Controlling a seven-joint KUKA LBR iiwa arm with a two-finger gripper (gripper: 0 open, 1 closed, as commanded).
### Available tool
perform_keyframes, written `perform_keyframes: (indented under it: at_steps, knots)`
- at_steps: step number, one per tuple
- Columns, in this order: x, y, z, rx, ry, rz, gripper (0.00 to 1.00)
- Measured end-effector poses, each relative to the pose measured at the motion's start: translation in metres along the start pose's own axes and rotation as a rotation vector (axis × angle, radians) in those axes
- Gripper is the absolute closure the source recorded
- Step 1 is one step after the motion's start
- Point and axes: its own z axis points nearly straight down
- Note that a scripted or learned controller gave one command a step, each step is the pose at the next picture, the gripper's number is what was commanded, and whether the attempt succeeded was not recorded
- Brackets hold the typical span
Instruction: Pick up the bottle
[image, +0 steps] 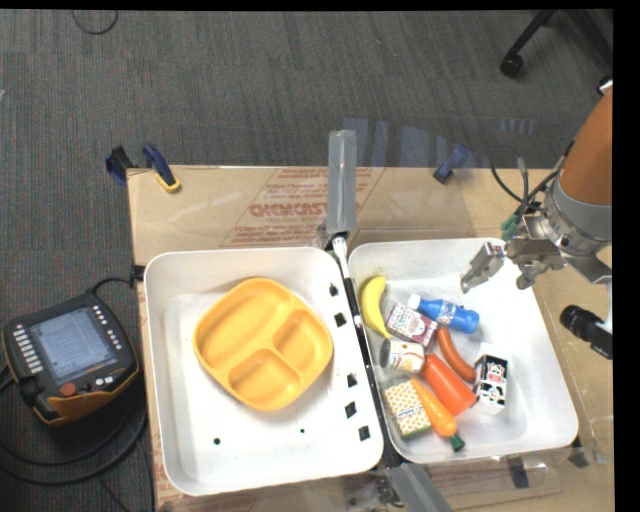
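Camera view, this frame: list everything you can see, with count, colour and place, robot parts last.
Bins: 2, white, side by side.
Divided plate: 1, yellow, left bin.
Bottle: 1, blue with white cap, right bin, lying down.
Banana: 1, yellow, right bin, near divider.
Carrot: 1, orange, right bin.
Small cartons: several, mixed colours, right bin.
Pendant: 1, grey-orange, floor left.
Clamps: blue, bench's far edge.
Gripper: 1, grey, open, above right bin's far side.

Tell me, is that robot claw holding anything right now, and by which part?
Nothing is held. The gripper hangs open above the right bin, with nothing between its fingers; the blue bottle lies in that bin, apart from it.
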Motion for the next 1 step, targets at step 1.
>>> perform_keyframes:
  at_steps: [1]
  knots:
    - [-0.0208, 0.0085, 0.1127, 0.002, 0.0, 0.169, 0.0]
